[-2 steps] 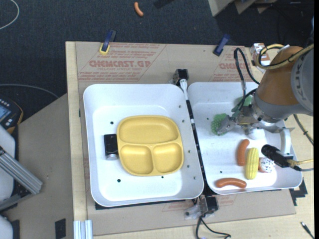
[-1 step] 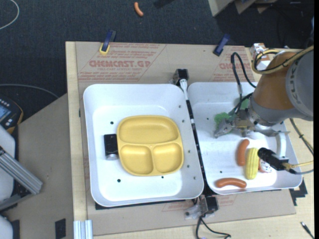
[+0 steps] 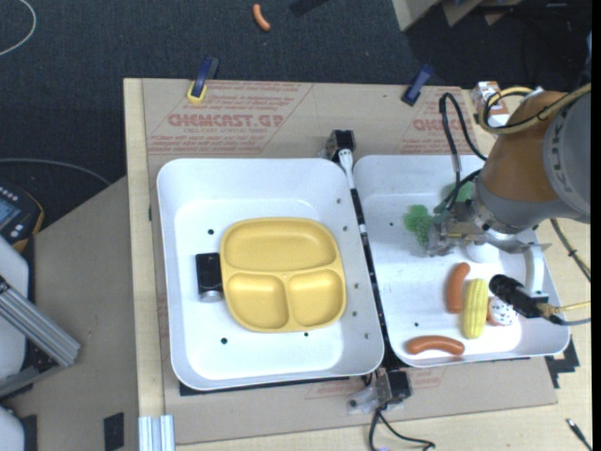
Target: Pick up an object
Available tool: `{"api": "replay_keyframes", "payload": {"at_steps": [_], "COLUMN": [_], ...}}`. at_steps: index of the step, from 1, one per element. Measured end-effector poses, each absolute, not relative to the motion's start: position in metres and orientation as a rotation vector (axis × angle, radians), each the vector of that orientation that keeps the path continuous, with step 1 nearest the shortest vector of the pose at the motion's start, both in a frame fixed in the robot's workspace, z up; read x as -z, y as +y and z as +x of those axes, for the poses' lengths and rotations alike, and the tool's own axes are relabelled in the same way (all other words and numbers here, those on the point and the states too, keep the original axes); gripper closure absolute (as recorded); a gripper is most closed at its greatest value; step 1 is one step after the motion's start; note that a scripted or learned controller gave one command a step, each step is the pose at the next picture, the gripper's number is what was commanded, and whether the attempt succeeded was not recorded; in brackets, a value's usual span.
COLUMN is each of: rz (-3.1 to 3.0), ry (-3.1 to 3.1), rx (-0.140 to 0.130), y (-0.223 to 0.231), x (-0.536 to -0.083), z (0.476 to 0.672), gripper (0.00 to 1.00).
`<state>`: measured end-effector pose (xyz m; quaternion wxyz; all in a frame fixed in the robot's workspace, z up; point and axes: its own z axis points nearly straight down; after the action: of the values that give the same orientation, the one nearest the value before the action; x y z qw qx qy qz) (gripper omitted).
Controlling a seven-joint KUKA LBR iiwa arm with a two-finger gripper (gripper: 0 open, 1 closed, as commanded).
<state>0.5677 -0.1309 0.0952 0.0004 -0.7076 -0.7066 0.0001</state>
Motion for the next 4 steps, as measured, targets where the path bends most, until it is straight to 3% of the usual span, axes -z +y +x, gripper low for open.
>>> {"api": "replay_keyframes", "payload": {"at_steps": [2, 3, 4], "rz": [-2.224, -2.223, -2.214], "ry": [-2.228, -2.225, -2.224], "rx": [0.005, 0.003, 0.0], "y": [-0.129, -0.129, -0.079], "x": [-0.214, -0.226, -0.234], "z": [0.582, 0.583, 0.564], "gripper": [1.0, 1.0, 1.0]}}
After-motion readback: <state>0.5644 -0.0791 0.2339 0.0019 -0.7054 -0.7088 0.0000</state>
